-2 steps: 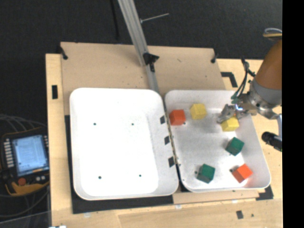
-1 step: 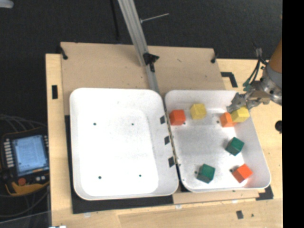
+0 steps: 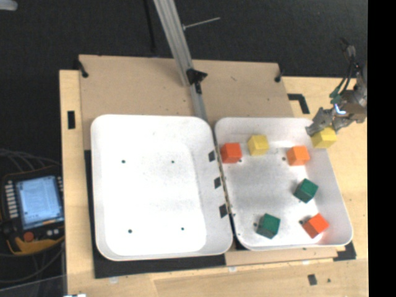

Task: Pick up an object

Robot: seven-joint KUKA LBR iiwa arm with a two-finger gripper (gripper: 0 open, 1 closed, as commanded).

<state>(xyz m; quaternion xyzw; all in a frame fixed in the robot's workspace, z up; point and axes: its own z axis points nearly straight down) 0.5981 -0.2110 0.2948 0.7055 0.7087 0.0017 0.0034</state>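
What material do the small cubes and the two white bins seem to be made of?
The cubes, such as the green one and the orange one, look like painted wood or foam: flat solid colours, matte faces with no glare, though the picture is too coarse to settle it. The right bin and left bin look like moulded plastic, smooth, white, with rounded corners and a faint speckle.

A pale wooden bench (image 3: 173,85) carries two shallow white bins side by side (their inner edges touching). The left bin (image 3: 154,184) and the right bin (image 3: 260,184) rest on a dark mat (image 3: 161,266) showing along their front edge
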